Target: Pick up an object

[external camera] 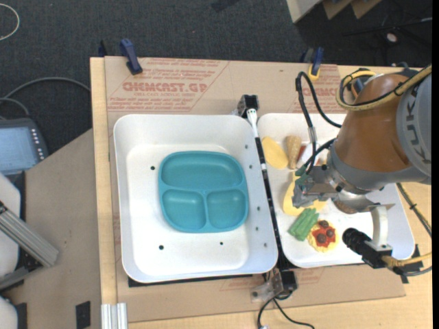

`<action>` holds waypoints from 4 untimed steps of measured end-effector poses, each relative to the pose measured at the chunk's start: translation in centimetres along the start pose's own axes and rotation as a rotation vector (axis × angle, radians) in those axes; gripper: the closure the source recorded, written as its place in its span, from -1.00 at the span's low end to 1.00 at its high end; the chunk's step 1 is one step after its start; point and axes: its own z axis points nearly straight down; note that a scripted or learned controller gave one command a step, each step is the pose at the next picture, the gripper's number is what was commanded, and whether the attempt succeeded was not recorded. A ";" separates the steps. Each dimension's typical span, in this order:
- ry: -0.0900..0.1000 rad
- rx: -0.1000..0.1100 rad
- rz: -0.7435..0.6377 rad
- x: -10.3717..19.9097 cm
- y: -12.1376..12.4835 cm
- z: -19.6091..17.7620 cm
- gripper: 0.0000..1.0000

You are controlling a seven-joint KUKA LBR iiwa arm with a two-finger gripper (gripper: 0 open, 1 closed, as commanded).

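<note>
Red print on the brown cardboard sheet point(206, 81) under the bins reads roughly "CHEMCAST GP", repeated in smaller lines that are too fine to make out. Part of a dark letter marking shows on the arm's point(384, 136) grey casing at the frame's right side.

The left bin point(130, 204) holds a teal plate point(203, 189) with 3 compartments, lying flat near the bin's middle. The right bin point(405, 235) holds toy food. A yellow, rounded piece point(275, 153) lies by the divider, just beside a tan, cone-like piece point(293, 147). Lower down, a green, ridged piece point(302, 224) lies tilted, touching or just beside a small yellow round piece with red spots point(322, 236). Another yellow piece point(291, 199) sits partly hidden under the gripper.

The gripper point(306, 194) hangs low over the right bin's left part, above that yellow piece and the green one. Whether its jaws are open or closed cannot be told, and nothing is visibly held between them.
</note>
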 end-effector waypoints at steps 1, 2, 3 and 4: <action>0.002 -0.017 -0.006 2.1 0.2 -17.7 1.00; 0.001 -0.004 -0.005 8.5 8.5 -11.4 1.00; 0.000 -0.002 -0.002 8.3 8.2 -12.6 1.00; -0.001 -0.003 -0.003 8.3 8.2 -13.6 1.00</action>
